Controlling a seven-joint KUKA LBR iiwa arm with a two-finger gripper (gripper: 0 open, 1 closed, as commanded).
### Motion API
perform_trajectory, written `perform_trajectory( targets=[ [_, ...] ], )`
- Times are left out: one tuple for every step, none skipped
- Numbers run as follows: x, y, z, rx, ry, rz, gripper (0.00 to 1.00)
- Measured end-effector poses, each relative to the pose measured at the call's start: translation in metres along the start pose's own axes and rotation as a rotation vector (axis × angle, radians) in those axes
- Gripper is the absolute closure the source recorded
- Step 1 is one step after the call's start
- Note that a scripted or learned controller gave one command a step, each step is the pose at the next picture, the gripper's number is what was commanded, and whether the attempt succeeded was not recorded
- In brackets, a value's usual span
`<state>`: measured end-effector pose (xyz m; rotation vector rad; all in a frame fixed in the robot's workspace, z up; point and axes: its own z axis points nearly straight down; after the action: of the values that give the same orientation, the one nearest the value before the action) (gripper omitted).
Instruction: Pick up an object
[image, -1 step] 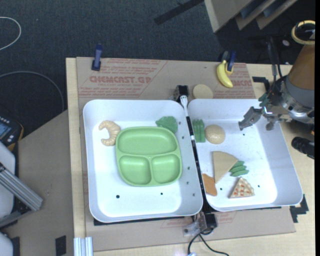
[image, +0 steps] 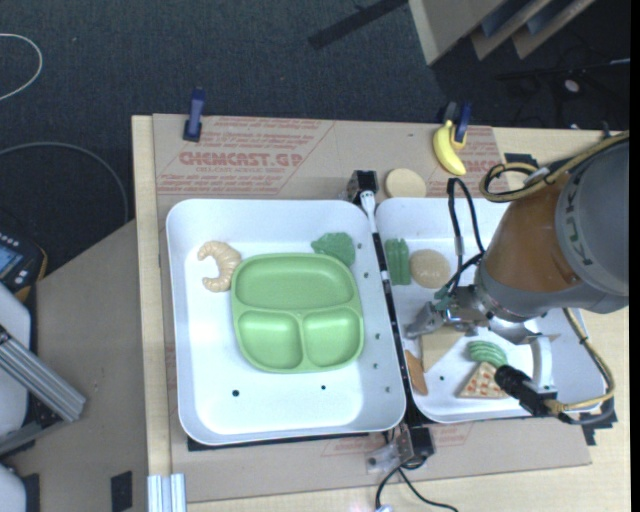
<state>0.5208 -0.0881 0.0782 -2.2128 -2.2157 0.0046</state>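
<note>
We see gripper (image: 428, 318) low in right bin (image: 440, 212), fingers spread, holding nothing; we centre over cracker (image: 436, 350) before closing.

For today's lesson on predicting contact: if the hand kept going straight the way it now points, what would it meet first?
The hand points toward the left wall of the right bin. Its tips hang near that wall, so the bin's floor or wall would probably come first, though depth is unclear from above.

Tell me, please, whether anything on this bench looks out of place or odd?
Two toys sit outside the bins: a banana and a round tan disc lie on the brown board behind the right bin. In the left bin, the croissant and a leafy green piece lie beside the green tray, not in it.
</note>
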Motion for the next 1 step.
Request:
perform_trajectory(
  targets=[
    [0.0982,-0.0409,-0.1117,-0.019,-0.004,-0.005,0.0]
  ],
)
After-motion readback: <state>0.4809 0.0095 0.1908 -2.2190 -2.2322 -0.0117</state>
